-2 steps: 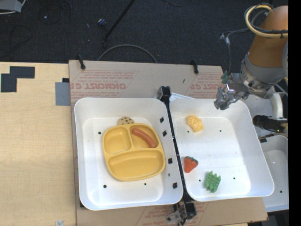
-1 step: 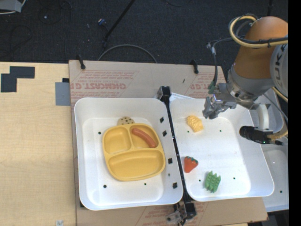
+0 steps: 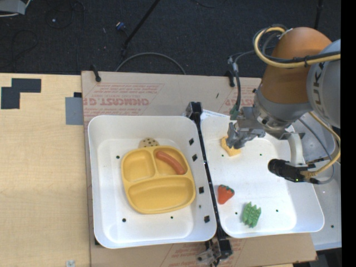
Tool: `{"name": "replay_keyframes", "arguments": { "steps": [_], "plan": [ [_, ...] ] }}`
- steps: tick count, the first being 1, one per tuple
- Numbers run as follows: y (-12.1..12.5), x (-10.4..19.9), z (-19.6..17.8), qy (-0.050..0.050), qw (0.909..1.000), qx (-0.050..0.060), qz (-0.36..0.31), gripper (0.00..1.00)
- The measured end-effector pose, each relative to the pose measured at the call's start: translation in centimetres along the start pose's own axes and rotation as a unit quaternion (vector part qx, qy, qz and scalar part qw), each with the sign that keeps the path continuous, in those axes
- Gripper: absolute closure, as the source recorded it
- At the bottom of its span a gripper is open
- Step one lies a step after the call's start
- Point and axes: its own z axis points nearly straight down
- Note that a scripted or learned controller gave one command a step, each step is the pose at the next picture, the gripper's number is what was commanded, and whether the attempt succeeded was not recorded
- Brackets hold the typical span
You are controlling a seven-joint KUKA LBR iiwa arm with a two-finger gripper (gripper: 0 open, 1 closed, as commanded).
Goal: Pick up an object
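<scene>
A: Where's the gripper point(image 3: 234, 143)?
B: Right bin point(image 3: 311, 221), far-left part, down on the yellow cheese wedge point(image 3: 230, 147). Jaws narrow, seemingly at the wedge's top; whether they pinch it, can't tell.
A: Other stuff there?
B: Strawberry point(image 3: 225, 194) by the divider, green leafy piece point(image 3: 251, 214) near the front.
A: Left bin point(image 3: 103, 227)?
B: Yellow divided plate point(image 3: 158, 196) with a sausage point(image 3: 171, 161) in one compartment; cookie point(image 3: 148, 142) just behind it.

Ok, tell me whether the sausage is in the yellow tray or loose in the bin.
In the tray. The sausage lies inside the upper right compartment of the yellow tray, which sits in the left bin.
</scene>
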Motion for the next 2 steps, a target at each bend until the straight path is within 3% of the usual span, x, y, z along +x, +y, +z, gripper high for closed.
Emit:
{"name": "replay_keyframes", "arguments": {
  "steps": [2],
  "plan": [
    [-5.5,9.6,2.0,0.000,1.0000,0.001,0.000,1.00]
  ]
}}
